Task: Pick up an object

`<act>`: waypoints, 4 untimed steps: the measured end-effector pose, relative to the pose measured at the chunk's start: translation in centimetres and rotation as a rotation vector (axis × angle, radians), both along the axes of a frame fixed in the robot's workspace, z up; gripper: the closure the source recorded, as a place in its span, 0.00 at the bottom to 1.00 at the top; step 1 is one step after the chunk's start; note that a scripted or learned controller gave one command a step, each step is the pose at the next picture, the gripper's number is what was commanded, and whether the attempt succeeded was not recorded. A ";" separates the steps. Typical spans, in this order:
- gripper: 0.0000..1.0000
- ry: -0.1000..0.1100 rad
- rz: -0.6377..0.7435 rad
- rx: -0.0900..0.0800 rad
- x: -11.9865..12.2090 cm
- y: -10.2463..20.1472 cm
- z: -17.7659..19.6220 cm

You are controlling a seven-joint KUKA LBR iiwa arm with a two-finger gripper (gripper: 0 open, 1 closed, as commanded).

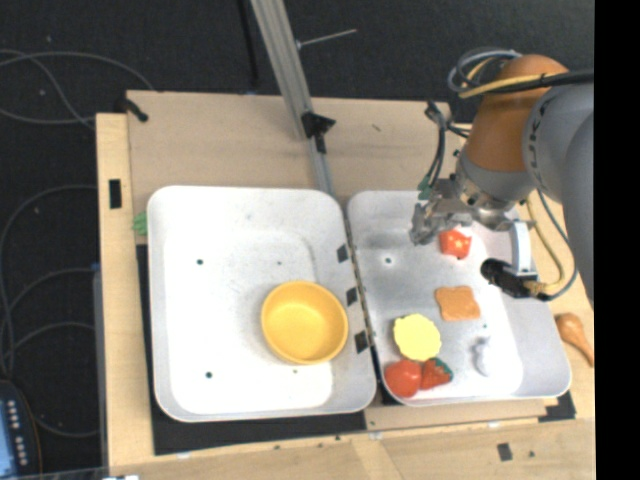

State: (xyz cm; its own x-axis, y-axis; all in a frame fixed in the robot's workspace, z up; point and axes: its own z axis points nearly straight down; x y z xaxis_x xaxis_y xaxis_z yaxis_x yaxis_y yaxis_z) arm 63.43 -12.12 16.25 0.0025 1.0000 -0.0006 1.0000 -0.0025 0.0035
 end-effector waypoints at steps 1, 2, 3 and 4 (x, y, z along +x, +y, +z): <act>1.00 -0.004 0.001 0.000 0.6 -0.8 6.1; 1.00 0.002 0.005 0.001 0.6 -0.8 7.8; 1.00 0.002 0.005 0.000 0.2 3.9 6.9; 1.00 0.003 0.006 0.002 1.0 8.9 7.5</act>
State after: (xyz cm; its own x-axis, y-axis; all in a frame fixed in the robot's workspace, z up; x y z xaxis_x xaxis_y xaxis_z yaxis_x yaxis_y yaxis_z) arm 64.44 -3.27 23.75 -0.0033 1.0000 0.0012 1.0000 0.0033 0.0007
